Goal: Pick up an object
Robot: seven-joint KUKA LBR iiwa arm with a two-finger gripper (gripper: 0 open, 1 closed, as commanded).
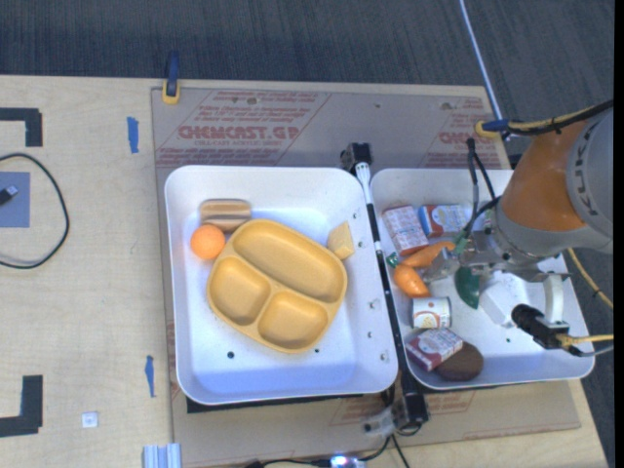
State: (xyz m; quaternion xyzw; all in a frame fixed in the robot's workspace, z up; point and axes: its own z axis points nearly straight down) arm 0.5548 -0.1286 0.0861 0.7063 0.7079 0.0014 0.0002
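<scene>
A pale wooden worktop [88, 291] fills the near and left of the scene, marked with black tape corners [29, 125] and short blue tape strips [133, 135]. A brown printed board [253, 125] lies on it. Beyond the far edge runs dark blue-grey carpet [292, 18]. Light is even and soft.

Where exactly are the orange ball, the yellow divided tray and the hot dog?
orange ball [207, 243]: camera view, middle of the ball.
yellow divided tray [289, 252]: camera view, floor of its large upper compartment.
hot dog [225, 211]: camera view, middle of the bun.
</scene>
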